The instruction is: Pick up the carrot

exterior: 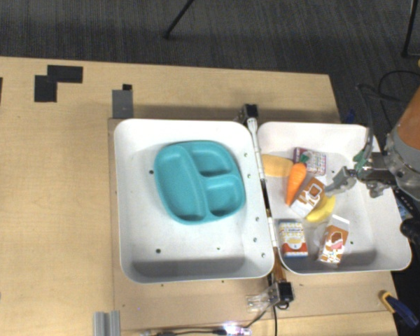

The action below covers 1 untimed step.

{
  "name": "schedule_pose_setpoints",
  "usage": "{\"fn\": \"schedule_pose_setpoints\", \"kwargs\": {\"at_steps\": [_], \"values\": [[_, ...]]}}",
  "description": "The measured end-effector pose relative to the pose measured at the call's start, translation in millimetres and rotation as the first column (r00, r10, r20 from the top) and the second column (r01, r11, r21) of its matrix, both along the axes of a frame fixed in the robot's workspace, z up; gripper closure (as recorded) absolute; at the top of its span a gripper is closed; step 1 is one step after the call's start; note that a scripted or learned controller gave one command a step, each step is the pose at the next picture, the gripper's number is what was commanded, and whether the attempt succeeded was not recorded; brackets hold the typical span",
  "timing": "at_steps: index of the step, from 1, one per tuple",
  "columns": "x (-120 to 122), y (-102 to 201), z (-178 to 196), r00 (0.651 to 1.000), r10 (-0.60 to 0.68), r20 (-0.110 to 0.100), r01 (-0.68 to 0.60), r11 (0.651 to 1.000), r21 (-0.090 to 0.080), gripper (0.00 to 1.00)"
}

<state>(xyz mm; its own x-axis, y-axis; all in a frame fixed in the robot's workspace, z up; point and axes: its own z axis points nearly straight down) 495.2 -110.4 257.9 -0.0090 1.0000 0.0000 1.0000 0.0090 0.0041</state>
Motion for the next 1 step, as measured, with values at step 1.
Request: {"fn": "schedule_pose_setpoints", "kwargs": {"at_steps": [1], "values": [[71.4,21.4,-134.7,0.978,0.21,0.018,-0.209,0.978,-0.009,0.0]]}}
